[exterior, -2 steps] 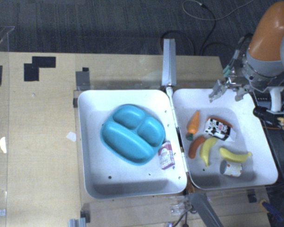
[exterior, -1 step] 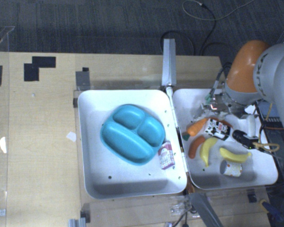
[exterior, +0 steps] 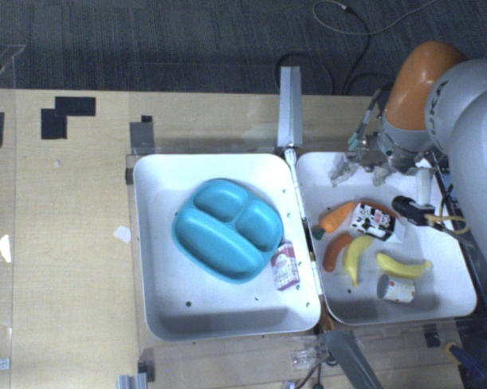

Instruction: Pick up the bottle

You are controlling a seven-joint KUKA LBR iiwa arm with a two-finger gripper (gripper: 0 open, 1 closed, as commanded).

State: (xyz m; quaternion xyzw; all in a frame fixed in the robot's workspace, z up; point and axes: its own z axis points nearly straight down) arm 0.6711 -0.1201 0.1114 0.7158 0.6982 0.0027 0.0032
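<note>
Bottle [exterior: 285, 266] lies well apart from gripper [exterior: 359, 169].

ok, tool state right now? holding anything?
Tool: fingers open and apart, nothing between them, above the far end of the right bin. Bottle lies in the left bin.

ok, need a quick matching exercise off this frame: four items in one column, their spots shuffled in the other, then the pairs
Items
1. bottle
2. blue divided plate
3. gripper
4. banana

Places
A. middle of the left bin
B. over the far end of the right bin
C. left bin, lying beside the plate's near right edge, close to the wall between the bins
D. right bin, near side, next to a second banana

Pairs: 1-C, 2-A, 3-B, 4-D
</note>
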